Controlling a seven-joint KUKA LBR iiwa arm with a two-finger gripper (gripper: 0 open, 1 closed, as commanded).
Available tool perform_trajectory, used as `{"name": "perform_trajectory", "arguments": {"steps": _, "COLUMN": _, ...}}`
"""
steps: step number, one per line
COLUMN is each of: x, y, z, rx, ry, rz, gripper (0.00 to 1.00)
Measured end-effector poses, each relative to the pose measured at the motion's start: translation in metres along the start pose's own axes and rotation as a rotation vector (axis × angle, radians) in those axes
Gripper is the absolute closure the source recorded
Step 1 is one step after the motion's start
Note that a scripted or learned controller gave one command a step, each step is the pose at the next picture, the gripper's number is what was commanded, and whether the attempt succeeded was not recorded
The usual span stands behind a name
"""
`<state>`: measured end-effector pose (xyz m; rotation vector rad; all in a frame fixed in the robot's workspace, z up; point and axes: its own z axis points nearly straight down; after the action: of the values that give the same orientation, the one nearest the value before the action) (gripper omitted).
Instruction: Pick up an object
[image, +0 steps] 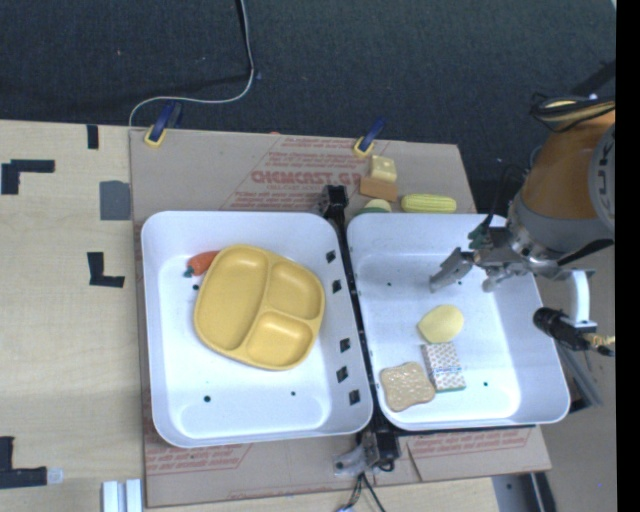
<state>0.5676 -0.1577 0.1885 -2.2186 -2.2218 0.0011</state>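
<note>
camera view has my tool (470, 270) spread wide and holding nothing over the right bin (400, 240), with the yellow round piece (441, 323) toward 7 o'clock from it, likely light, smooth and slippery, best pinched across its middle.

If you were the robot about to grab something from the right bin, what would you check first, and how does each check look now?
1. Things within reach: ok. The yellow chip, the toast slice and the small packet lie in the right bin.
2. Gripper free: ok, fingers spread, nothing between them.
3. Gripper above a target: not ok, it hangs up-bin of the chip.
4. Chip standing apart: ok.
5. Toast clear of packet: not ok, they touch.
6. Height above the bin floor: cannot tell.
</note>
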Motion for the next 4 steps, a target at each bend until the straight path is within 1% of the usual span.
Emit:
{"name": "perform_trajectory", "arguments": {"steps": 1, "x": -0.005, "y": -0.009, "z": 0.105, "rx": -0.004, "ry": -0.005, "rz": 0.002, "gripper": 0.00}}
{"name": "perform_trajectory", "arguments": {"steps": 2, "x": -0.006, "y": -0.004, "z": 0.087, "rx": -0.016, "ry": -0.006, "rz": 0.001, "gripper": 1.00}}
{"name": "perform_trajectory", "arguments": {"steps": 3, "x": 0.048, "y": -0.055, "z": 0.030, "rx": -0.002, "ry": 0.003, "rz": -0.003, "gripper": 1.00}}
{"name": "perform_trajectory", "arguments": {"steps": 4, "x": 0.046, "y": -0.055, "z": 0.033, "rx": 0.001, "ry": 0.001, "rz": 0.000, "gripper": 0.00}}
